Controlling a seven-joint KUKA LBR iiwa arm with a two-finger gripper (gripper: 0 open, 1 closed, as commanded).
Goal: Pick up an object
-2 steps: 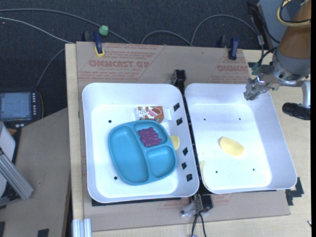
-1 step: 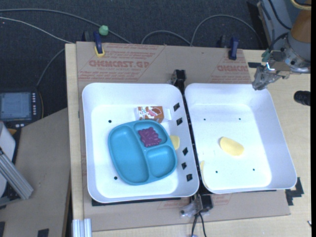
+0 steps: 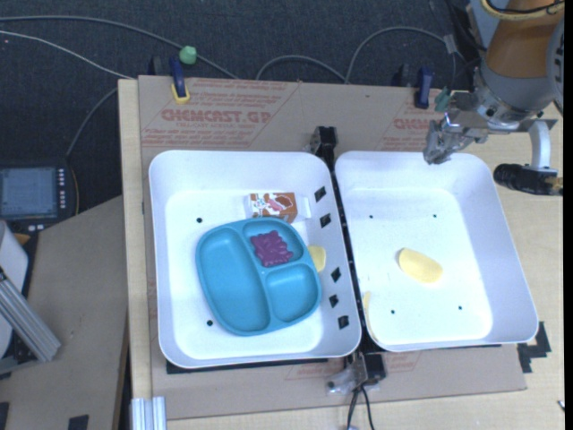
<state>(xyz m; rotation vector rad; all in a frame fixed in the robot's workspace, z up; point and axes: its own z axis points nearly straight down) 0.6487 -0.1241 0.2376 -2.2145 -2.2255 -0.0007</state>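
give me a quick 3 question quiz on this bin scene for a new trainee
1. True or false: the blue divided tray lies in the left bin.
2. Which thing lies alone in the right bin? A) a purple object B) a yellow object C) a small carton
3. Fill the gap: the hand is above the right bin's ____ edge, far or near.

Key
1. True. The tray has a purple object in one compartment, and a small carton lies just beyond it.
2. B, the yellow object.
3. Far, well apart from the yellow object.
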